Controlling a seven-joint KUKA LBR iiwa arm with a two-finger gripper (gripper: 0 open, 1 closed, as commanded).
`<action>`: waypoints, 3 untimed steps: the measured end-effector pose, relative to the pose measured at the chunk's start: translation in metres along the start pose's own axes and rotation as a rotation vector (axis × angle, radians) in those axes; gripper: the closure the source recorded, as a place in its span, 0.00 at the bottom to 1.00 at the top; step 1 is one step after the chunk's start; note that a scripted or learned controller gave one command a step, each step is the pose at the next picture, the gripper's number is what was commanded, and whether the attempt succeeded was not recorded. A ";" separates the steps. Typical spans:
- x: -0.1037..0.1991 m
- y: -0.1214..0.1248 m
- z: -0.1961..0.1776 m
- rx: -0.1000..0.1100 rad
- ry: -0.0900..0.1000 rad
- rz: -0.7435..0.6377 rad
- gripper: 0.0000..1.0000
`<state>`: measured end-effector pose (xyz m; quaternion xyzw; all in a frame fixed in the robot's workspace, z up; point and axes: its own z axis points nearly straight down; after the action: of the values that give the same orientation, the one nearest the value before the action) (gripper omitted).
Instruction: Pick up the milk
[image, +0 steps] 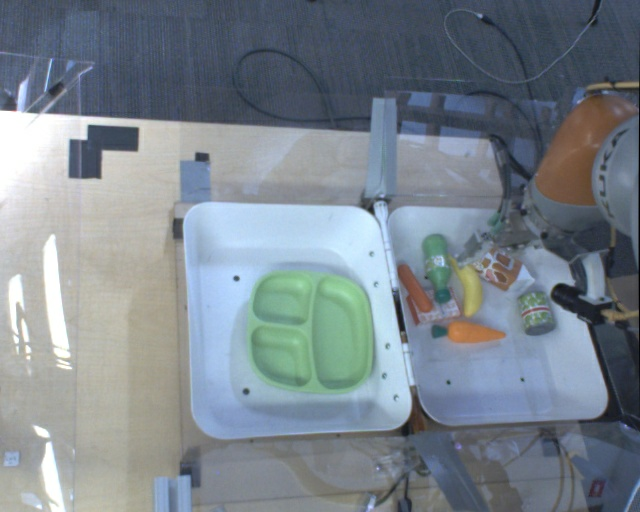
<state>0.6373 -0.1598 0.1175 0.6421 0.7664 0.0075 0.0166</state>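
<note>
The milk (500, 268), a small white carton with an orange-brown print, lies in the right bin (520, 390) near its back edge. My gripper (503, 228) hangs at the back of that bin, just above and behind the carton. Nothing shows between the gripper and the carton.
Left of the carton lie a yellow banana (468, 287), a green bottle (436, 260), a red box (416, 293) and an orange carrot (476, 333). A green-labelled can (537, 312) stands to the carton's right. The left bin (210, 300) holds a green divided plate (310, 331).
</note>
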 end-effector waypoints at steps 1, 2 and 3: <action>0.049 -0.031 0.008 -0.021 -0.012 -0.058 0.00; 0.052 -0.024 -0.007 -0.030 -0.006 -0.064 1.00; 0.066 -0.016 -0.057 0.026 0.013 0.083 1.00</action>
<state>0.6077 -0.0969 0.1731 0.6735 0.7392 0.0021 0.0030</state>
